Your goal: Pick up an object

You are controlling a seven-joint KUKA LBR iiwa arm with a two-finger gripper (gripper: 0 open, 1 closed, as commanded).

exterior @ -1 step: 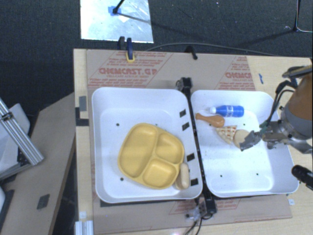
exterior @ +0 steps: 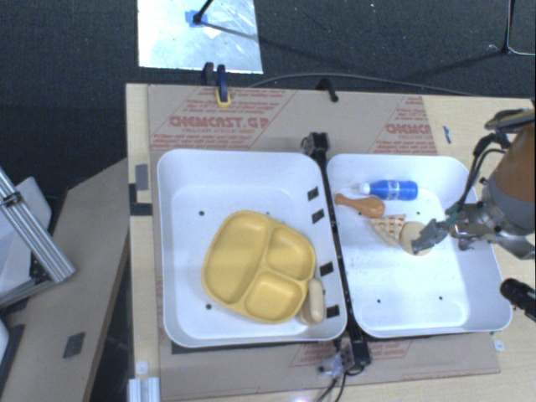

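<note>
I reach in over the right bin (exterior: 452, 312) from its right side, my grey arm (exterior: 511, 199) with the orange band low above the bin's right wall. My gripper (exterior: 429, 236) sits at the ice-cream cone (exterior: 395, 228), which lies on its side on the floor of the right bin, waffle tip pointing away from me toward the bin's left wall. My dark finger (exterior: 432, 232) touches the cone's pale scoop end, but I cannot tell how far my hand is spread or whether the cone is between my fingers. Just behind the cone, toward the bin's far wall, lies a wooden-coloured spoon-like toy (exterior: 362, 203), and beyond it a blue and white bottle (exterior: 390, 189) on its side. Left of the right bin stands the left bin (exterior: 180, 224), with a yellow divided tray (exterior: 258, 265) and a tan piece (exterior: 313, 300) touching the tray's near right corner
</note>
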